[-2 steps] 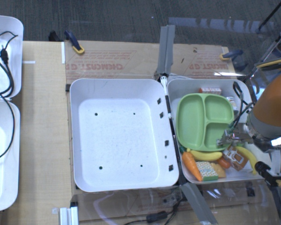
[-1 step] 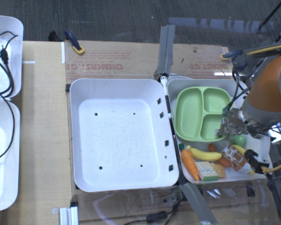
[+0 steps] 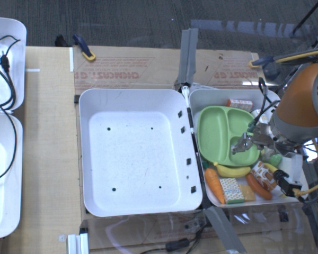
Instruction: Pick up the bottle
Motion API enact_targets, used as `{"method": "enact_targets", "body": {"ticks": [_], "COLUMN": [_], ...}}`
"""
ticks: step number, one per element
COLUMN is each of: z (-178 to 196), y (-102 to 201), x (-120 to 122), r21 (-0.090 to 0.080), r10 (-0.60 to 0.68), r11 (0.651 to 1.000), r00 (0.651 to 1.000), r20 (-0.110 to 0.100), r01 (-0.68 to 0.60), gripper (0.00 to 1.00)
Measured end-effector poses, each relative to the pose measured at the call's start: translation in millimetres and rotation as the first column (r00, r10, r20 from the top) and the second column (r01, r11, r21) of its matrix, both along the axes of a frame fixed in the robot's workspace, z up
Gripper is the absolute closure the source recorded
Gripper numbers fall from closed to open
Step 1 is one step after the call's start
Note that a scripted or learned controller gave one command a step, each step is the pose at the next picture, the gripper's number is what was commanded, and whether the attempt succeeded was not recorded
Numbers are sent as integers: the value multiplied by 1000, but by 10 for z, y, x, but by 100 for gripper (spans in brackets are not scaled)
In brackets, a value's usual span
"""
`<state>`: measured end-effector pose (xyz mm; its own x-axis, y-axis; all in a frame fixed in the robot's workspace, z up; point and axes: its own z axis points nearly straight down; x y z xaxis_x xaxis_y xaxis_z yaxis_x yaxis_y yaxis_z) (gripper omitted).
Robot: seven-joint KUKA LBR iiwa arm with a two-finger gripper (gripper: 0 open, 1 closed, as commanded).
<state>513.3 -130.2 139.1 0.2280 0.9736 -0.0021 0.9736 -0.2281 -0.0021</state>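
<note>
Pincer [image 3: 243, 143] hangs over the green divided plastic plate [image 3: 222, 128] in the right white bin [image 3: 212, 97]; whether it is clenched cannot be told. No bottle can be identified in the clutter; the pick appears outstanding.

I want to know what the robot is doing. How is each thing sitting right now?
Gripper: low over the green plate.
Green plate: flat in the right bin.
Banana: lying beside the plate.
Carrot: lying in the right bin.
Left bin: flat on the bench.
</note>
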Motion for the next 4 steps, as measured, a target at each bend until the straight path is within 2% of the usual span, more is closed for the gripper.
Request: {"method": "enact_targets", "body": {"ticks": [1, 2, 3, 4], "z": [-424, -345, -444, 821], "y": [-75, -158, -164, 754], "x": [18, 3, 542, 956], "r21": [-4, -16, -17, -1], "r10": [177, 163, 204, 26], "r11": [984, 986, 979, 1000], "r00": [984, 987, 979, 1000], "r20": [8, 8, -2, 0], "r01": [-177, -163, -204, -26], "gripper": [0, 100, 100, 100]}}
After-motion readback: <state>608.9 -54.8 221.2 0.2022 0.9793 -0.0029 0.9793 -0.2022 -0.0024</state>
